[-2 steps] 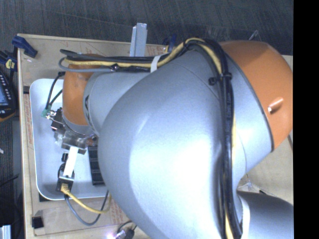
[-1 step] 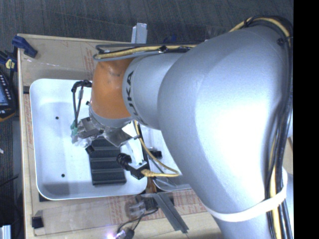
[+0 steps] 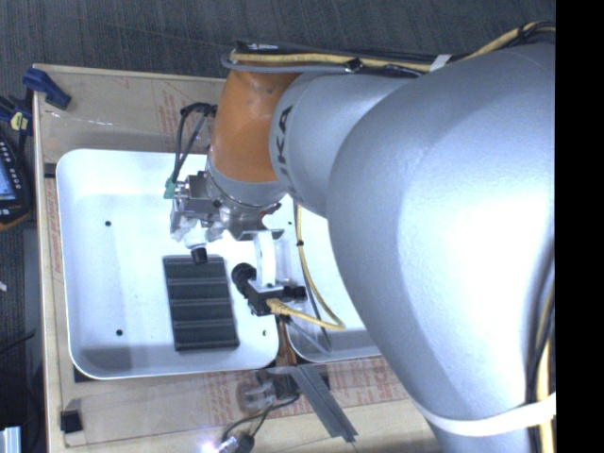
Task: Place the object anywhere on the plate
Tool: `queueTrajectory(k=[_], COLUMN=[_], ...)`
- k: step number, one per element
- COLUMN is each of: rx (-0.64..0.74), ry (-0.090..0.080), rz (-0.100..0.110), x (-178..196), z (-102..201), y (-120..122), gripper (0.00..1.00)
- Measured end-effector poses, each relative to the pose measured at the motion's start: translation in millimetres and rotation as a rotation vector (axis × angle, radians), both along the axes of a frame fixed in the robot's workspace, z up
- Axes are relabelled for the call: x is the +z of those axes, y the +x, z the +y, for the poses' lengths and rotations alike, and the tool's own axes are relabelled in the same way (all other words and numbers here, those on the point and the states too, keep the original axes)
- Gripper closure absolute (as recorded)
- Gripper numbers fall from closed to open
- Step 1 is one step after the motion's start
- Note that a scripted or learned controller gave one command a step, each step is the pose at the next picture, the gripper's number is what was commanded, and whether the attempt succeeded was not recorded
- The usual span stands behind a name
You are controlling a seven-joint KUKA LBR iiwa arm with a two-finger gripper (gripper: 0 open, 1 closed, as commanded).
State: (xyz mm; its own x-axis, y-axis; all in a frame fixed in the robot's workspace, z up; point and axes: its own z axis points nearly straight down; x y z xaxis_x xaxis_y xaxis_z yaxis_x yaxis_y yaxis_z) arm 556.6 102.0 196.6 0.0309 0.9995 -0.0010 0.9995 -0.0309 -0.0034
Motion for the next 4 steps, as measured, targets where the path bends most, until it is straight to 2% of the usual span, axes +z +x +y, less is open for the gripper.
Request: queueTrajectory(k=[1,2,3,4], rx=[-0.299,-0.585,-0.970,-1.182], ry=[-0.001,-0.002,-0.001,-0.006], rz=[0.004,0.004,0.001,0.006], x=[-95,-97,18,4], z=[-1,95,90,16], y=[-82,-59,-28,-82], gripper=[1.00,1.00,1.00,1.00])
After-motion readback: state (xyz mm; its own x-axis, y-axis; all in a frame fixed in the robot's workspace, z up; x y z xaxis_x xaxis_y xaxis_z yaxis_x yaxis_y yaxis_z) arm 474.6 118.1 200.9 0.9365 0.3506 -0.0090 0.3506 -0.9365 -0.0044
